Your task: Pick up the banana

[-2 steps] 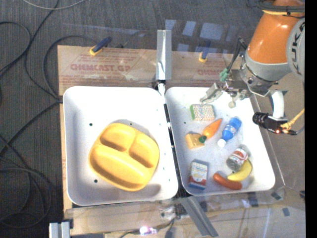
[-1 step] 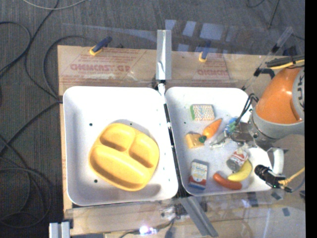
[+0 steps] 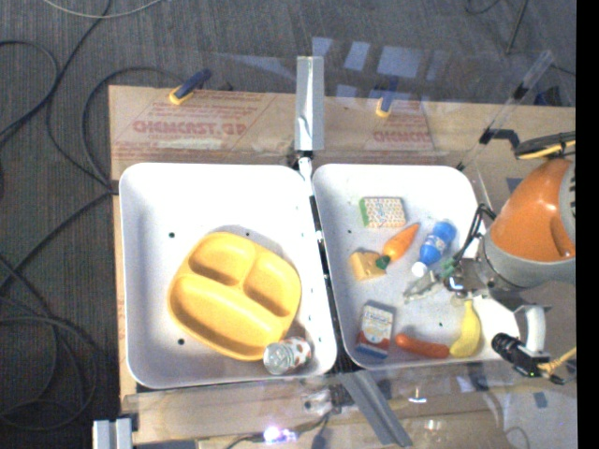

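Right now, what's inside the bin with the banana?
The right bin holds the banana, a blue bottle, a carrot, a red sausage and small boxes. The arm covers the right edge.

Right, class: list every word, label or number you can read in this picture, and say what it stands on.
"CHEMCAST GP": red print on the board behind the left bin, roughly legible.
Red print on the board behind the right bin: blurred.
Small boxes and can: labels too small.

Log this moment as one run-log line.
task: pick banana | claw: in right bin, left of banana, not holding it | banana: lying in bin beside red sausage-shaped item
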Controlling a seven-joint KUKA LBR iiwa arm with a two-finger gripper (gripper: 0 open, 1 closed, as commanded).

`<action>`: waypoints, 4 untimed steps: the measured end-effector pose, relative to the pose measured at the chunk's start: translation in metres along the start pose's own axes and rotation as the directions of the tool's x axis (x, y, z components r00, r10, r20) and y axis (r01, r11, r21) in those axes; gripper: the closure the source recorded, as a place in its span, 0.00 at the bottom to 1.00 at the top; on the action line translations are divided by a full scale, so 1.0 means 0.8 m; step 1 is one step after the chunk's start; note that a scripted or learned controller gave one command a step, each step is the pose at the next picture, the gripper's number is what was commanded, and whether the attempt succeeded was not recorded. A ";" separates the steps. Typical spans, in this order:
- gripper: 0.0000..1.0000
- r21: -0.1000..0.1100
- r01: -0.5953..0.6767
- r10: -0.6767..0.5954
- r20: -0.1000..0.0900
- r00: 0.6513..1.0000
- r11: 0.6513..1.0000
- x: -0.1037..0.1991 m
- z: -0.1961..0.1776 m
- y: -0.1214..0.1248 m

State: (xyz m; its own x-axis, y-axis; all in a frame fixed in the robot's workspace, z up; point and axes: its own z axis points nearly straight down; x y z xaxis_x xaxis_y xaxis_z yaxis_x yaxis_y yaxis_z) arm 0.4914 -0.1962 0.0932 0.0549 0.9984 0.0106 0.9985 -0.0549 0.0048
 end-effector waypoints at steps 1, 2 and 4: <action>0.00 0.003 0.061 -0.061 -0.016 0.998 0.998 -0.007 0.005 0.000; 0.00 -0.003 -0.071 0.071 -0.021 0.997 0.997 -0.004 0.005 0.006; 0.00 0.006 0.024 -0.024 0.011 1.000 1.000 0.031 -0.145 -0.010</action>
State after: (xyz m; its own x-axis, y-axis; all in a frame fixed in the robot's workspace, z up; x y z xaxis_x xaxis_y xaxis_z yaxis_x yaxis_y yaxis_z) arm 0.4846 -0.1721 0.2091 0.0307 0.9995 -0.0007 0.9995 -0.0307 -0.0014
